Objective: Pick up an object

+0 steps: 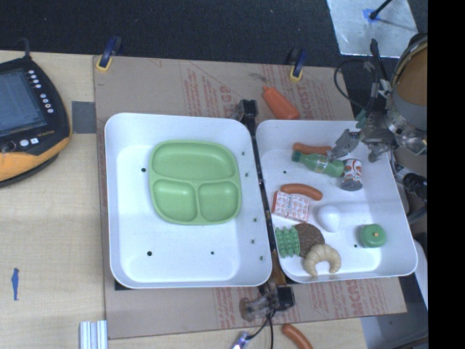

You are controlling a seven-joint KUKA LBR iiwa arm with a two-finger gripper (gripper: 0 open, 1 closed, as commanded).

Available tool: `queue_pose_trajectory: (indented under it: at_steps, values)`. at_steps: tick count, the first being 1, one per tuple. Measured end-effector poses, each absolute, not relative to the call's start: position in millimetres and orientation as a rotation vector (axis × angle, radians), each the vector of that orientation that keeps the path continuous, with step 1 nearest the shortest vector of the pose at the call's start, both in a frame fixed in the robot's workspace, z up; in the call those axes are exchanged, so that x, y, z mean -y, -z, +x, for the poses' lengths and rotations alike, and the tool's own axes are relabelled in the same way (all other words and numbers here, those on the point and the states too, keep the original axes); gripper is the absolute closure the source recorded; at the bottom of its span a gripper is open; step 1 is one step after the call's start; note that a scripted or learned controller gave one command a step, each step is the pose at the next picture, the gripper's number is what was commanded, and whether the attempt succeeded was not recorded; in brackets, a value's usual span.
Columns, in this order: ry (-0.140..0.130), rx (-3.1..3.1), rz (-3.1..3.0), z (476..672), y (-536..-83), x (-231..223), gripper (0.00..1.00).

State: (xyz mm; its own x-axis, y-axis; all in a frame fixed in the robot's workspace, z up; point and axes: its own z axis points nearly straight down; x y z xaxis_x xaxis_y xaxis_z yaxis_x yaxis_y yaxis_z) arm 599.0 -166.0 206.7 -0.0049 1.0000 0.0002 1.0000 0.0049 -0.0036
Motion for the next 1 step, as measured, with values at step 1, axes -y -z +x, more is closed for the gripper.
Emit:
queue_pose_trajectory:
  at_steps: [1]
  values:
    - [-0.009,2.224,-2.213,614.0,-90.4,207.8,0.0]
